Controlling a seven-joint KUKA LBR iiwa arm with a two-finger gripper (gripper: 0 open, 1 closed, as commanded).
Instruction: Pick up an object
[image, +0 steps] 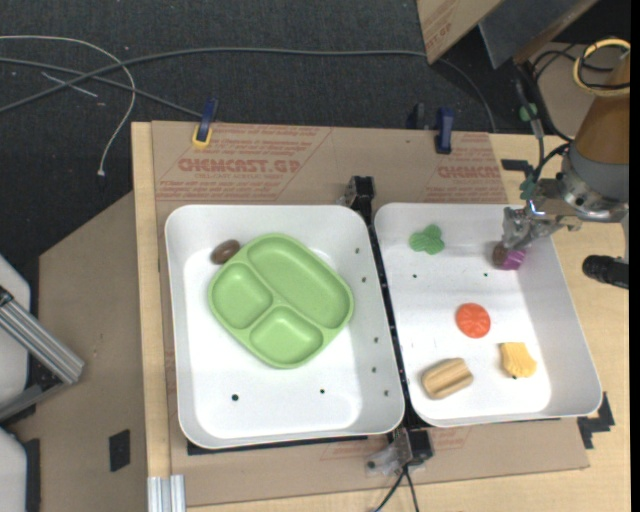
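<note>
Nearest, a toy bread roll (446, 377) lies by the right bin's (565, 330) front edge. Gripper (512, 245) meets a small purple piece (511, 259), probably light and stiff; grip state unclear.

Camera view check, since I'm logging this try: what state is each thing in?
Pincer: low in right bin, at purple piece
Purple piece: on the bin floor
Green tray: upright in left bin, compartments bare
Brown piece: beside tray
Green clover, orange disc, yellow piece, bread roll: lying loose
</note>
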